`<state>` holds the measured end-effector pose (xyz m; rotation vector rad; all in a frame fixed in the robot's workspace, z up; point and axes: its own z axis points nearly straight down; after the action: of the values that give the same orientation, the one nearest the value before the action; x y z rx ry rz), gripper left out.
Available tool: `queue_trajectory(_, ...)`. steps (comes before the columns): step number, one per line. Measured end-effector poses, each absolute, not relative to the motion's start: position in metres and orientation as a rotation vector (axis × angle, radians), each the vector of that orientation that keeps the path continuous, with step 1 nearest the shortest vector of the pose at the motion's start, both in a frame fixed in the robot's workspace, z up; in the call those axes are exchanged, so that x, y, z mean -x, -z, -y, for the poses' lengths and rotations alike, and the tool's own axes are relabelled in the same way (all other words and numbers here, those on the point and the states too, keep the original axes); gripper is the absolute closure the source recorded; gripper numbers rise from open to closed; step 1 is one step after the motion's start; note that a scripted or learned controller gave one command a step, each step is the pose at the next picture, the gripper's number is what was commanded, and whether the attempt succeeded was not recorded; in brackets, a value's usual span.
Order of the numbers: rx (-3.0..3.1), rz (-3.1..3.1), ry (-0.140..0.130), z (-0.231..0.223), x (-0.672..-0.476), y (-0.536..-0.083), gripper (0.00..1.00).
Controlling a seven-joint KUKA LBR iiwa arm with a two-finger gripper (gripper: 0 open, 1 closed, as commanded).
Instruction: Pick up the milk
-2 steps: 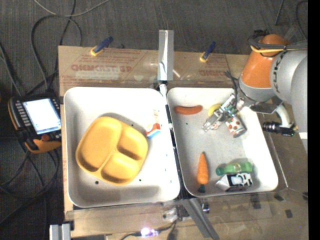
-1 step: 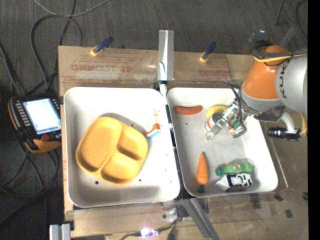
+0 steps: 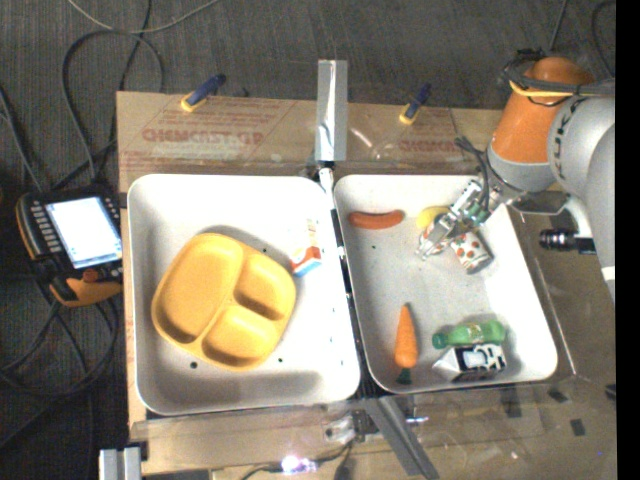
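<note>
The milk (image 3: 472, 361), a small white carton with black patches, lies on its side in the front right corner of the right bin (image 3: 535, 298). My gripper (image 3: 436, 238) hangs over the back of that bin, well behind the milk. It sits between a yellow fruit (image 3: 430, 216) and a white box with red spots (image 3: 473, 252). Nothing shows held in it.
A green bottle (image 3: 468, 334) lies right behind the milk, with a carrot (image 3: 404, 338) to its left. A sausage (image 3: 376, 219) rests at the back of the right bin. The left bin (image 3: 150, 218) holds a yellow divided tray (image 3: 225, 298) and a small red, white and blue item (image 3: 308, 260).
</note>
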<state>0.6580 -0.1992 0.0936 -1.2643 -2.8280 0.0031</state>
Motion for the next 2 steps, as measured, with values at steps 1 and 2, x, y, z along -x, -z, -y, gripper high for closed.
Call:
queue_trajectory(1, 1.012, 2.989, -0.001, 0.19, -0.602, -0.09, 0.0)
queue_trajectory(2, 1.664, 2.627, 0.013, 0.209, -0.647, -0.094, 0.0)
